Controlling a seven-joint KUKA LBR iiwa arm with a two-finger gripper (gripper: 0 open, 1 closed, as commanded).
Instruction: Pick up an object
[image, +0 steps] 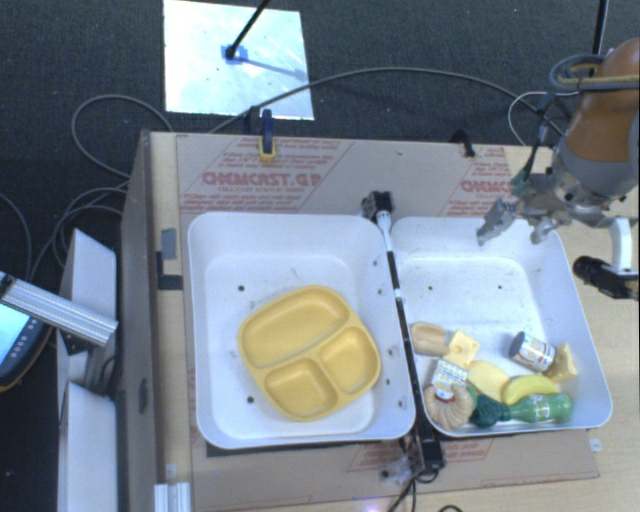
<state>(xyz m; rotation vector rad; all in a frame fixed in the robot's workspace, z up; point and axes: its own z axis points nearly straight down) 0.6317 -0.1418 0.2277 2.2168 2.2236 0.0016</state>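
Two bins (300, 235), one yellow tray (308, 351); the arm's gripper (515, 226) hangs spread wide, holding nothing, above the right bin's far edge.

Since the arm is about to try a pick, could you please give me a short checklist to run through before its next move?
1. End effector clear of the toys: ok, it is above the far edge of the right bin, apart from them.
2. End effector carrying nothing: ok, nothing shows between its fingers.
3. Targets within the right bin: ok, the small can, banana and green bottle lie at its near end.
4. Toys separated enough for a clean grasp: not ok, most are bunched together and touching.
5. Left bin contents: ok, the yellow divided tray lies flat inside.
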